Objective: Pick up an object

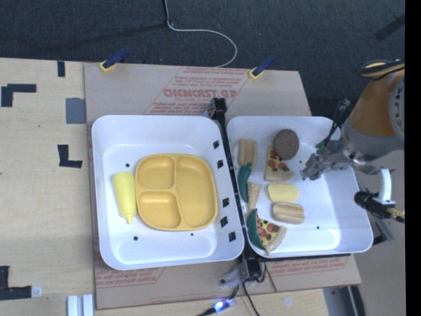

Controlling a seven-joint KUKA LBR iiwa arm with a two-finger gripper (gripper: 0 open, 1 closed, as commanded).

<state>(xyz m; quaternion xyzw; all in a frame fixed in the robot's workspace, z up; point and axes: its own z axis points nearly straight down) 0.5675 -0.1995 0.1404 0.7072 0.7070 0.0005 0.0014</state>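
I see the gripper (pixel 314 168) over the right bin (pixel 342 232); can't tell its grip state. Nearest obj, yellow block (pixel 282 192), lies just down-left, long axis left-right.

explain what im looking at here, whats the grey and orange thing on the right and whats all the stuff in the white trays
One camera looks down at a slant on a bench with two shallow white bins. The grey and orange thing is a robot arm reaching in from the right. Its pincer hangs over the right bin, and I see nothing between its tips.

The left bin holds a yellow divided plate with a yellow squeeze bottle beside it.

The right bin holds toy food: a brown round patty, two pizza slices, a yellow cheese block, a tan bun, and more pieces along its left wall.

The arm's job is to pick up an object.
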